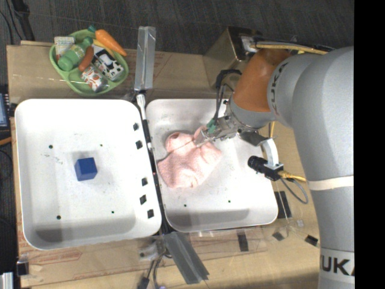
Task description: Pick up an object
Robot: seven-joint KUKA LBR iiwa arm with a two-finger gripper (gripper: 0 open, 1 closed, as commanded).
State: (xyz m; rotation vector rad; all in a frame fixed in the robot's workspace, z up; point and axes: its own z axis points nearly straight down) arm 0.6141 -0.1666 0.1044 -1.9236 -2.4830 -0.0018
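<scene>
— Where is your claw?

— From the overhead camera, my claw is low inside the right bin, my grey arm with its orange band reaching in from the right. Whether it is open or closed, I cannot tell; the wrist covers the tip.

— And the thing to pick up?

— A pink cloth lies crumpled just left of and below my claw, and its upper right edge meets the tip. I cannot see whether any of it is gripped.

— Anything else?

— Far to my left, in the left bin, sits a blue cube. Up and left of me, outside the bins, a green bowl holds a carrot and other small toys.
</scene>
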